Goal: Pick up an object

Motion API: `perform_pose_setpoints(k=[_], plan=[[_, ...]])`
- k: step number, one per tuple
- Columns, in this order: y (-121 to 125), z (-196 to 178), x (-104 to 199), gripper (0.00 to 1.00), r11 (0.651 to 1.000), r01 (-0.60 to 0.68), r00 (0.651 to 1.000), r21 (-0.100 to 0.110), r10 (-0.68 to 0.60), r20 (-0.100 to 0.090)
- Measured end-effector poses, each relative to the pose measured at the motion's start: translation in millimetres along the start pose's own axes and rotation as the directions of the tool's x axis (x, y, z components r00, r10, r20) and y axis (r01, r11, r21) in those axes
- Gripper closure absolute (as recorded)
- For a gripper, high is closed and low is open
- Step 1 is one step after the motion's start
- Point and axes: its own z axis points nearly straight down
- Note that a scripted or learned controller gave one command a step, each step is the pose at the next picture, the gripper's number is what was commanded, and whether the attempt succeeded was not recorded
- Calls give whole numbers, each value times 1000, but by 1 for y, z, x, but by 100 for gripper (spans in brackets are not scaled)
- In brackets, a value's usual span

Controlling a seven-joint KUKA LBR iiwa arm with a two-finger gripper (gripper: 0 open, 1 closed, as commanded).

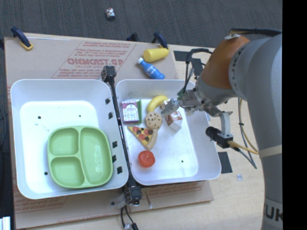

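The grey arm (249,80) reaches into the right-hand white bin (201,162), its gripper (171,108) low over a small white-and-red carton (174,120) that lies just right of the cookie (154,120) — whether the claw is spread or pinching I cannot tell. A good pick, I judge, means dropping squarely on the carton, clear of the banana (157,102) above the cookie and closing before any lift. The cardboard sheet (62,56) up-left of the cookie reads "CHEMCAST" in red — its smaller print is unreadable.

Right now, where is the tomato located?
The tomato lies in the right bin, in the part near the camera and close to the wall shared with the left bin, just below the pizza slice.
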Motion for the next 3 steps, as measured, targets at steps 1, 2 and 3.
perform_pose_setpoints(k=[1, 2, 3], plan=[[-58, 56, 9, 0, 1000, -4, 1000, 18, 4, -11], [-57, 46, 8, 100, 1000, 0, 1000, 18, 1, -10], [-76, -22, -24, 100, 1000, -8, 1000, 15, 8, -10]])
